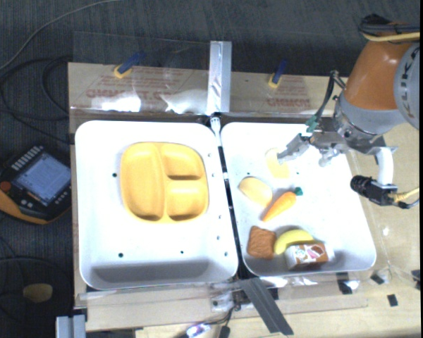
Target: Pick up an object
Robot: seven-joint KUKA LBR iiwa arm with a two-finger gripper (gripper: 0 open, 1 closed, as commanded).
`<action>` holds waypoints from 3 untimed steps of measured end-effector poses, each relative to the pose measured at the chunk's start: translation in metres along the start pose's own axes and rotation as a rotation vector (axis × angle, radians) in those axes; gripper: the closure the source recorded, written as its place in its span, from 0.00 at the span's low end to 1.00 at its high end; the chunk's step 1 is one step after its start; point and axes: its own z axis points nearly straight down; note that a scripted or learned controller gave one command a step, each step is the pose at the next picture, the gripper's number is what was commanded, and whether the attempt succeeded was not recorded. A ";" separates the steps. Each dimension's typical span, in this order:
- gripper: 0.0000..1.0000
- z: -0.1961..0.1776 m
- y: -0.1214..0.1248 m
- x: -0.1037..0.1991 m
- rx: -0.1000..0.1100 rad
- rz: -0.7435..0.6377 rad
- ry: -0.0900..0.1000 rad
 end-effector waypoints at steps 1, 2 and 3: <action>0.00 0.109 -0.039 -0.018 0.001 -0.073 0.001; 0.00 0.081 -0.075 -0.017 0.001 -0.032 0.001; 0.00 0.136 -0.057 -0.019 -0.008 -0.202 -0.004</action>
